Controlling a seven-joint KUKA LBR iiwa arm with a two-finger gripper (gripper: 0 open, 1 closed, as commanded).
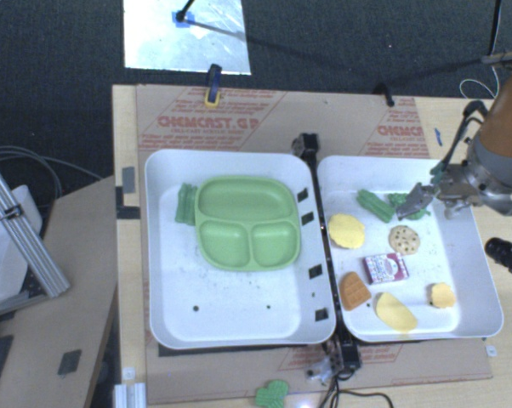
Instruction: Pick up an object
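Note:
The right bin holds several toy foods: a green pod, a green leafy piece, a yellow round piece, a cookie, a pink box, an orange bread slice, a yellow wedge and a small yellow ball. My gripper reaches in from the right and hangs low over the back of this bin, right at the green leafy piece, partly covering it. I see nothing lifted.
The left bin holds a green divided plate with a green strip beside its left edge. A black clamp sits between the bins at the back. A green toy lies on the bench in front.

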